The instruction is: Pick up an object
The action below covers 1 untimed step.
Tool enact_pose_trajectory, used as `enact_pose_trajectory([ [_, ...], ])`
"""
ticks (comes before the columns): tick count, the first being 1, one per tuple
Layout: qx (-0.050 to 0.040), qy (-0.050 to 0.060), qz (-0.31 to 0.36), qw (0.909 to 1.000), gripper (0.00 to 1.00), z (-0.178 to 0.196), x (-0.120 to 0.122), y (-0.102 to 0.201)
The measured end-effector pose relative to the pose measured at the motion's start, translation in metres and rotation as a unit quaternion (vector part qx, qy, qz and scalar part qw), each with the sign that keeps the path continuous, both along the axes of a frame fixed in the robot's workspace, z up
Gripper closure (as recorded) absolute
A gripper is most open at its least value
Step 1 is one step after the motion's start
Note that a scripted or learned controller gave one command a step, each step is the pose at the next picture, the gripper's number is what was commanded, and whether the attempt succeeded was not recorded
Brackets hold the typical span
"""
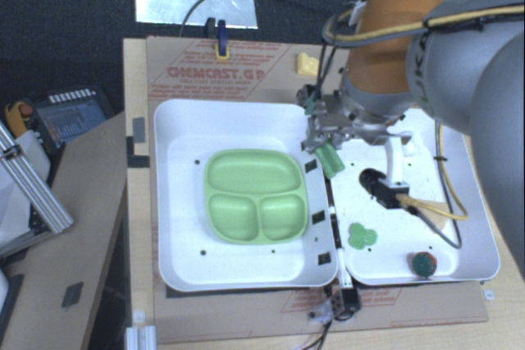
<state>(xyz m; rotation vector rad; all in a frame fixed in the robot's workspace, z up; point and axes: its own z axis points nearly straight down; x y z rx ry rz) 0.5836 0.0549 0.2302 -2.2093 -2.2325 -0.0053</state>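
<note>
Small, pale green oblong piece [330, 160], smooth and plain in colour, with no print or pattern to be seen. Tilted, with one end higher and closer to the gripper [322, 145] than the other. Located directly under the gripper, so close as to look touching, above the strip where the two bins meet. Not possible to tell whether really clamped or only lying below. Also not possible to tell whether the gripper is open or closed, with too much hidden behind the metal body of the wrist.

To the view's left of the gripper, just beside it: the left bin [176, 201], white and shallow. Inside, flat and about in the middle, a light green divided plate [254, 193] with three compartments, one long on the far side and two smaller on the near side.

Under the gripper and to its view's right: the right bin [480, 242], also white. Inside, below the gripper in the view and near it, a flat green shape [361, 237] with a lobed outline. Further the same way and more to the right, close to the near rim, a small ball [423, 262], dark green with some red. Not touching each other.

Rising from the gripper to the upper right: the grey arm [467, 70] with its orange band [394, 8], covering the far part of the right bin.
</note>
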Motion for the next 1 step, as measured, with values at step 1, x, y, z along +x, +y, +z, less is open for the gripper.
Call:
enact_pose_trajectory([
  [1,-0.0002,0.001,0.0,1.0,1.0,-0.0098,-0.0083,0.0527],
])
